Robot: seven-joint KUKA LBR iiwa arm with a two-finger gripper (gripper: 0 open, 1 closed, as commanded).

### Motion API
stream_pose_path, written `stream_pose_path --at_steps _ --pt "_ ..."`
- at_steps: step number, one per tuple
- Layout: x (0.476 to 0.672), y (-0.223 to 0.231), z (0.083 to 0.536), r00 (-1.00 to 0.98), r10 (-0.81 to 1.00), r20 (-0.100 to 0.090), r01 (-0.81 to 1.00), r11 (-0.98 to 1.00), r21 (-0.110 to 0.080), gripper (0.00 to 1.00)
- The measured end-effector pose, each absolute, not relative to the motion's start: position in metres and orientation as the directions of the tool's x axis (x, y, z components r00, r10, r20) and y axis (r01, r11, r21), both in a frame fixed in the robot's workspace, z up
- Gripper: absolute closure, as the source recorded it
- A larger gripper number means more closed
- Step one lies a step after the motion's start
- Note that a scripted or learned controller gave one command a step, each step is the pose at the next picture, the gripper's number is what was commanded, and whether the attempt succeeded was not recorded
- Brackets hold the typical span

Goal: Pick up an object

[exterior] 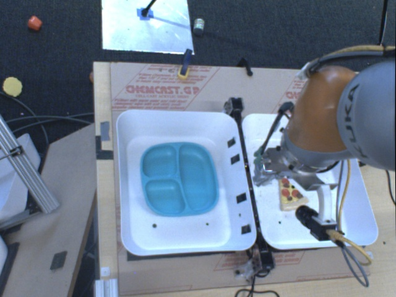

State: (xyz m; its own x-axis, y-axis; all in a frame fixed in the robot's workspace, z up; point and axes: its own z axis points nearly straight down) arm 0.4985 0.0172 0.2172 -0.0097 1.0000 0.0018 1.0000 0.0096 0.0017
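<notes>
Just beside hand (265, 171), pizza slice (290, 194), right bin (365, 224)

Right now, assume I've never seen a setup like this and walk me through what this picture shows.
The camera sits fixed above a bench and looks down on it at a slant. The big grey shape with the orange band is a robot arm reaching in from the right. Its job is to pick up an object.

Two shallow white bins sit side by side. The left bin holds a blue divided plate. The arm hangs over the right bin, where a small toy that looks like a pizza slice lies on the floor.

The metal part under the wrist is the gripper, just left of and above the slice. I cannot tell whether it is open or shut, and nothing visible sits in it.
</notes>
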Motion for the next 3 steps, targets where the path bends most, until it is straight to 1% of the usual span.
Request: stream_pose_path --at_steps 1,2,3 --pt "0.493 0.018 0.182 -0.001 1.0 0.0 1.0 0.001 -0.003 1.0" --pt "0.541 0.059 0.266 -0.01 1.0 0.002 1.0 0.009 0.013 1.0" --pt "0.552 0.042 0.208 0.001 1.0 -0.001 1.0 -0.001 -0.002 1.0"
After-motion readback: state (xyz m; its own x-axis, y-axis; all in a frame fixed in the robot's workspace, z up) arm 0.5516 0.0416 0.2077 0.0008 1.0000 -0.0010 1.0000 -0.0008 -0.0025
